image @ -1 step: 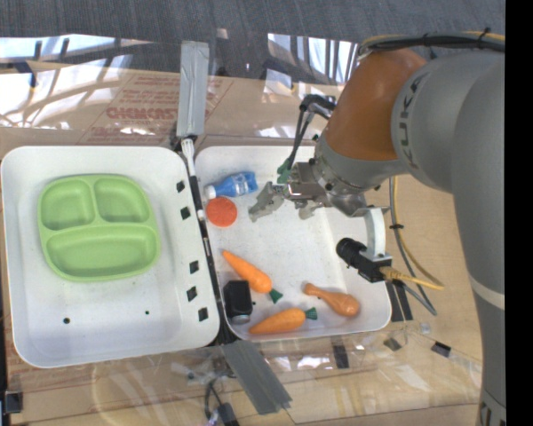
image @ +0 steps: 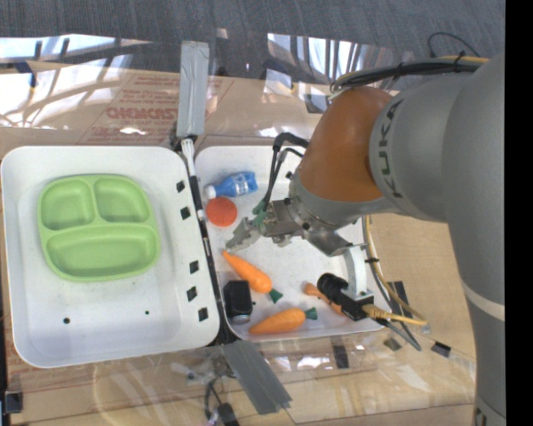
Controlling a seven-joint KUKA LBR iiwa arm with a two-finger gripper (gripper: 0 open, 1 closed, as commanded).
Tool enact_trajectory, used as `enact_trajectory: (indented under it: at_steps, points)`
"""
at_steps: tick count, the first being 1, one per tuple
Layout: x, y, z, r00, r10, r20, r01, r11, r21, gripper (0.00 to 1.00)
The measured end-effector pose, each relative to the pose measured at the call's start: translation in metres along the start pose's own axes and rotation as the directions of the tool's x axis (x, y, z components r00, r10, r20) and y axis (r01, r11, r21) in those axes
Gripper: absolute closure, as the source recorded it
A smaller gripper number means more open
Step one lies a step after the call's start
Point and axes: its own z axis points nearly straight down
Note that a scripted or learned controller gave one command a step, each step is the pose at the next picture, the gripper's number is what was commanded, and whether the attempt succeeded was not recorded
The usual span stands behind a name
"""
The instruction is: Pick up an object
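Orange ball [image: 220,211]: not picked yet, lying in the right bin [image: 360,327].
The gripper [image: 249,230] hangs just beside the orange ball, fingers apart and holding nothing.

grey kuka arm [image: 444,140], orange band, black cables, metal claw [image: 253,229].

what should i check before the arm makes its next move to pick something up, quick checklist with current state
1. Gripper positioned over the right bin: ok, it sits between the orange ball and the upper carrot.
2. Object between its fingers: not ok, none visible there.
3. Finger opening wide enough: cannot tell.
4. Targets available nearby: ok, ball, blue bottle, two carrots (lower one) and a black block lie in that bin.
5. Spacing round the upper carrot: not ok, the black block sits very close to it.
6. Green divided plate out of the way: ok, it lies in the left bin.
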Motion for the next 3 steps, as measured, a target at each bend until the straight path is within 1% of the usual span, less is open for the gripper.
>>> enact_trajectory:
  at_steps: [1, 2, 3]
  points:
    - [-0.01, -0.007, 0.0, 0.98, -0.198, -0.001, 0.198, 0.98, 0.0, 0.0]
    - [0.01, -0.036, 0.0, 0.981, -0.195, 0.0, 0.195, 0.981, -0.001, 0.0]
    - [-0.023, -0.02, -0.001, 0.992, -0.126, 0.001, 0.126, 0.992, -0.003, 0.0]
